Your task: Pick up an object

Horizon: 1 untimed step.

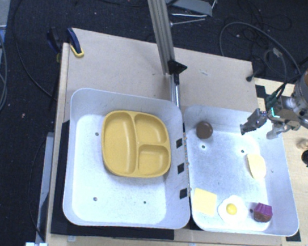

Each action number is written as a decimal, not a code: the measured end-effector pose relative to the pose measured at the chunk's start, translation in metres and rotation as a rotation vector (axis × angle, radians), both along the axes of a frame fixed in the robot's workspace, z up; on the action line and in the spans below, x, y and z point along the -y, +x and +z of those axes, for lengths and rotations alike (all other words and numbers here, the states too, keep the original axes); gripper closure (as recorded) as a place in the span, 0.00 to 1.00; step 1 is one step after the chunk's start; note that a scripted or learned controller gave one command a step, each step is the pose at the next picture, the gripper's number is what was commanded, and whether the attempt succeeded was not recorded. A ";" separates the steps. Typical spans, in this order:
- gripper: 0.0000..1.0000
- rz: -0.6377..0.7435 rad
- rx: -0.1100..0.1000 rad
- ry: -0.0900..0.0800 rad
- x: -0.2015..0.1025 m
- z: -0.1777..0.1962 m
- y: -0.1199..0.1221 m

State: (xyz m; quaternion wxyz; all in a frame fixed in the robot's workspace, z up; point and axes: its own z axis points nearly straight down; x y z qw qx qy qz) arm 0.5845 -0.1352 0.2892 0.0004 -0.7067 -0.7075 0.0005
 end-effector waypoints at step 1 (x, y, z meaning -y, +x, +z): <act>0.00 0.000 0.001 0.000 0.000 0.001 0.000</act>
